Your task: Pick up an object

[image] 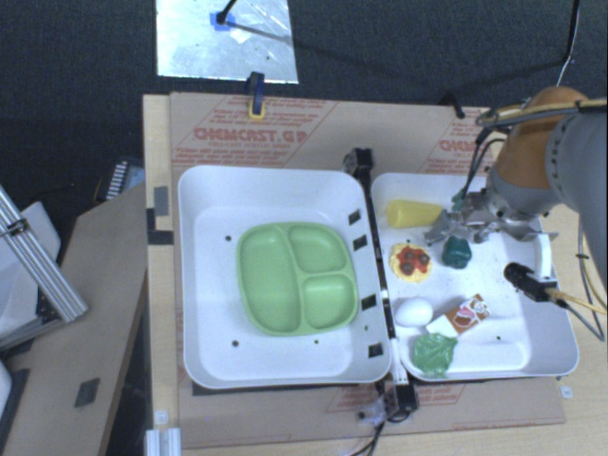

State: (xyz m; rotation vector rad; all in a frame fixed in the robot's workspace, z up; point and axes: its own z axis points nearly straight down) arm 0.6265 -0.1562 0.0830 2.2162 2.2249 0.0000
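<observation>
My gripper [458, 228] hangs in the right bin [556, 345], directly over the teal piece [457, 253], which sits just right of the pizza [411, 260]. My wrist covers the piece's top, so I cannot tell whether it is touched or held.

Glossy white plastic bins [275, 183], matt green plastic tray [294, 278], cardboard base [285, 131]

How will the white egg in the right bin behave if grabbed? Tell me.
The white egg looks smooth and rounded, so it would probably slip from a pinch and roll if nudged. It lies against the bin's left wall, which may block the claw.
</observation>
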